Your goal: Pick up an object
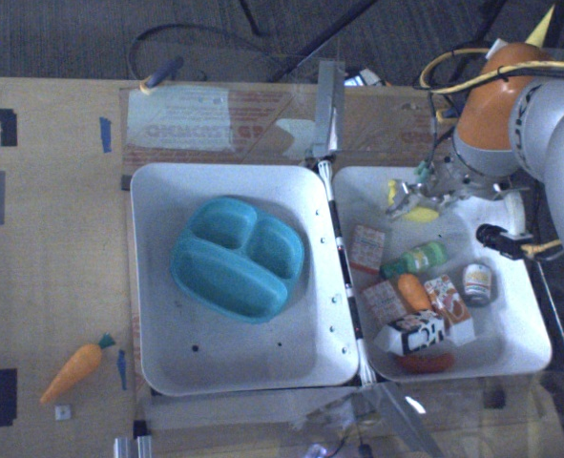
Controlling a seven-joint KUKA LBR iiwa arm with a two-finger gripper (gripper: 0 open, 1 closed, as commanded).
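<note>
2 fingers [407, 198], slightly apart, beside yellow object [421, 215], unheld

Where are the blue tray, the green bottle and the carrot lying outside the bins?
Blue tray [239, 259]: camera view, its large front compartment.
Green bottle [421, 257]: camera view, middle of its body.
Carrot [71, 371]: camera view, its orange body.

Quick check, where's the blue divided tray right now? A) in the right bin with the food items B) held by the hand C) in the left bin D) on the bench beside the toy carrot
C: the blue divided tray lies flat in the left bin, while the hand is over the right bin.
</note>
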